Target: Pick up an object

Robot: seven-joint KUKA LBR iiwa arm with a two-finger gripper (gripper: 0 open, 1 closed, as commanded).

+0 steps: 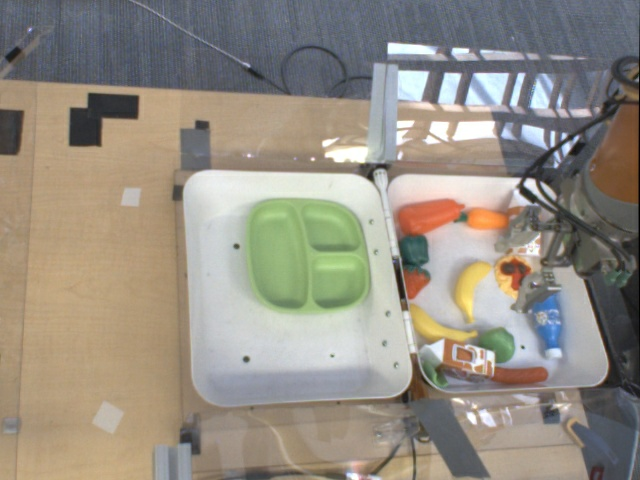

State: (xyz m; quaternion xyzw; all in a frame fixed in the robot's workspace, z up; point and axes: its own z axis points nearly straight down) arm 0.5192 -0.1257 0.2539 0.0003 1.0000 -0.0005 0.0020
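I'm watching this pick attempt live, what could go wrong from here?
The gripper hangs over a crowded right bin: the small bottle, banana and snack packet lie close together, so it may grab two things or knock one aside. It is also near the bin's right wall and might strike it.

Two white bins sit side by side: the left bin (pixel 215 298) and the right bin (pixel 590 363). The left one holds one green divided plate (pixel 306 254). The right one holds two bananas, one upright in the middle (pixel 470 290) and one lying near the left wall (pixel 436 324). There are also two carrots at the far side, a big one (pixel 430 214) and a small one (pixel 486 219), one blue tube (pixel 548 328), one red sausage (pixel 505 375) and one small carton (pixel 466 358).
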